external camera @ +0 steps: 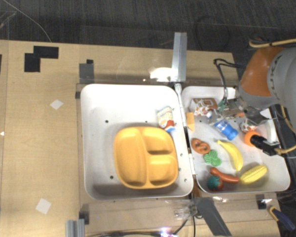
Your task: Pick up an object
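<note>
Your gripper [230,108]: jaw state cannot be told, low in the right white bin [283,181]. Small blue plastic cylinder [225,129] just beside it; crowding neighbours risk a missed grasp.

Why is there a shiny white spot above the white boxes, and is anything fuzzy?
In the camera view, the shiny spot is lamp glare on the clear sheet just behind the left bin. The yellow tray casts a soft shadow to its left. The small toys near the gripper look blurry and hard to make out.
</note>
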`<state>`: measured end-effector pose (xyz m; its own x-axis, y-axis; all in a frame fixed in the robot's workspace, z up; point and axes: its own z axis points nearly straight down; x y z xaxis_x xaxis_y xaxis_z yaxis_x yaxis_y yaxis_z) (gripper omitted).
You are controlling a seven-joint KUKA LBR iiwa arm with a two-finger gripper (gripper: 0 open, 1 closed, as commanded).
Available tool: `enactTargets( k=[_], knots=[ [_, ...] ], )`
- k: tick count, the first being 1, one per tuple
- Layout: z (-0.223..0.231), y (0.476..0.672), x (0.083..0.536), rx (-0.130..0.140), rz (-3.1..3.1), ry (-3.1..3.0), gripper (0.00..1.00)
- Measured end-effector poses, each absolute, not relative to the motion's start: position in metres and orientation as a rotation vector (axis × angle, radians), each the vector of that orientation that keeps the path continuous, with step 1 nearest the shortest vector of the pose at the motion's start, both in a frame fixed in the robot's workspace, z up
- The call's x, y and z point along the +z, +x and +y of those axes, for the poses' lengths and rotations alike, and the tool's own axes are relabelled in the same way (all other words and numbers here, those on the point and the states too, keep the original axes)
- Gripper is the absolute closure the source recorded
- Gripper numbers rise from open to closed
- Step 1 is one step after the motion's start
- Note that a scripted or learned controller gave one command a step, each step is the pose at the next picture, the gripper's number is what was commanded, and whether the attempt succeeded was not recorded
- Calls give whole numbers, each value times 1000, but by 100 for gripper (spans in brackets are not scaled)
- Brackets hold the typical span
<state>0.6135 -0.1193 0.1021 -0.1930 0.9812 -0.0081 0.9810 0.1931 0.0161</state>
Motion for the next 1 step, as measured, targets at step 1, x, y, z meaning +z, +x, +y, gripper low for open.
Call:
enactTargets(
  k=[1],
  knots=[
    [-119, 616, 114, 15, 2418, 1972, 100]
  ],
)
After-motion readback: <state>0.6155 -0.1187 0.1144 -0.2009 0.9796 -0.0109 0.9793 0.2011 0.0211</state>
